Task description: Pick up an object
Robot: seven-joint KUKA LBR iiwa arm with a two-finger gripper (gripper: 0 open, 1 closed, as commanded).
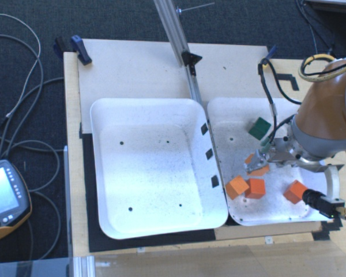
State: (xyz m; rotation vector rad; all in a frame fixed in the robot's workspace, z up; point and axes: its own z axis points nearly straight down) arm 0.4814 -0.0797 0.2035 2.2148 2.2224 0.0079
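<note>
Reaching in from the right edge of the frame, the gripper [258,163] sits low over the right bin [230,111], its metal fingertips down among the blocks in that bin's lower half. Whether those tips are spread or pressed together cannot be told from this slanted overhead view, and no block can be seen pinched between them. A small orange piece [262,169] lies right at the tips, partly covered by them, so contact cannot be judged. The arm [328,117] fills the right side of the frame with its orange band and grey wrist, and a black cable [267,91] loops up from it toward the upper right.

Just below the gripper, an orange block [238,186] and a redder orange block [256,187] lie side by side, touching or nearly so, close to the bin's lower left corner. Another orange block [295,191] rests further right, near the bin's lower rim. A green block [259,128] lies above the gripper, near the middle of the bin.

The left bin [144,111] takes up the centre of the frame. At the lower left edge of the frame sits a handheld pendant [3,198] with a lit screen.
</note>
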